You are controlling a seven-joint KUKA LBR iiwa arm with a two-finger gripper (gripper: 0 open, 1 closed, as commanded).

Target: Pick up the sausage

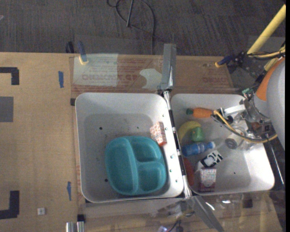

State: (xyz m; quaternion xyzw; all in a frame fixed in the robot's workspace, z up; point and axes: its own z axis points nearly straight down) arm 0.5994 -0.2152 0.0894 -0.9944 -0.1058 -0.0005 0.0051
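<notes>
The gripper (pixel 252 128) hovers at the right bin's (pixel 258 181) upper right edge; whether it is open cannot be told. The sausage (pixel 188 171) lies along this bin's left wall, beside a small carton (pixel 206 178), lower centre-right of frame.

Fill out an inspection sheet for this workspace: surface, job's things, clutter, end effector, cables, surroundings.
Surface: wooden bench bearing a left bin and a right bin, side by side.
Job's things: sausage, reddish, lying along the right bin's left wall, partly hidden.
Clutter: carrot, banana, blue bottle, black-and-white item and pink carton in the right bin; teal plate and small carton in the left.
End effector: above the right bin's far right part, away from the sausage.
Cables: yellow cable looped at the wrist; black cable on the floor.
Surroundings: blue tape, paper sheet.
</notes>
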